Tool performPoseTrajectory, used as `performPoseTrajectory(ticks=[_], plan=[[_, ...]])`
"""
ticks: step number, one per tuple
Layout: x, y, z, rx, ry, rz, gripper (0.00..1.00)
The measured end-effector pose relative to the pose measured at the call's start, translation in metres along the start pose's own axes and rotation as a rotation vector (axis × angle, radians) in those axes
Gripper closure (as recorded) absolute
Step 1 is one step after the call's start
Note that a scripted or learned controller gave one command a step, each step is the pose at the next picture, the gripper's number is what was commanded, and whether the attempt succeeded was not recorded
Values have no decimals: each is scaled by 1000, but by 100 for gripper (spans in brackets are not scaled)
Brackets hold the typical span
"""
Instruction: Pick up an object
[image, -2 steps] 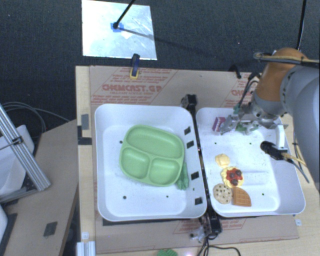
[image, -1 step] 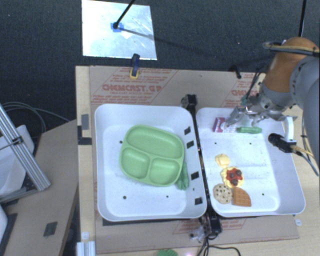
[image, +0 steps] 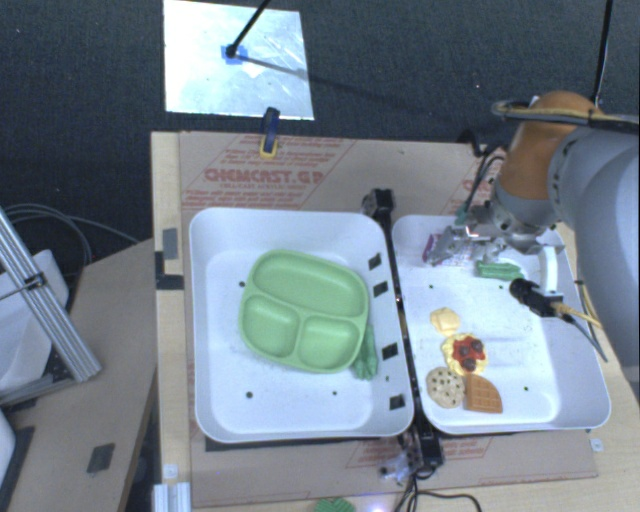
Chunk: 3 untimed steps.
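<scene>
Reaching arm (image: 560, 170): from the right, end effector (image: 447, 245) over the right bin's (image: 580, 400) far left part; grip state cannot be told.
Green piece (image: 497, 268): in that bin, just beside the end effector.
Cookie (image: 443, 386), waffle (image: 483, 396): same bin, near side.
Left bin (image: 220, 400): green plate (image: 303, 312).

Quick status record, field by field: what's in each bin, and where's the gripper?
left bin: green divided plate, small green item against its right side
right bin: yellow piece, red-topped piece, cookie, waffle toward front; green flat piece at back
gripper: above right bin's back left area, beside green flat piece
held: nothing visible
</scene>
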<state>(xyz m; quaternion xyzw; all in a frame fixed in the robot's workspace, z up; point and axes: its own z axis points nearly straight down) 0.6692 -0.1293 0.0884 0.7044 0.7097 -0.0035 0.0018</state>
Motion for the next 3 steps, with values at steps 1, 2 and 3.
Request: performPoseTrajectory(ticks=[1,2,3], plan=[[-56,0,-57,-10,4,9,0],[-78,-48,6,-2,7,8,0],[-36,0,3,4,7,-2,0]])
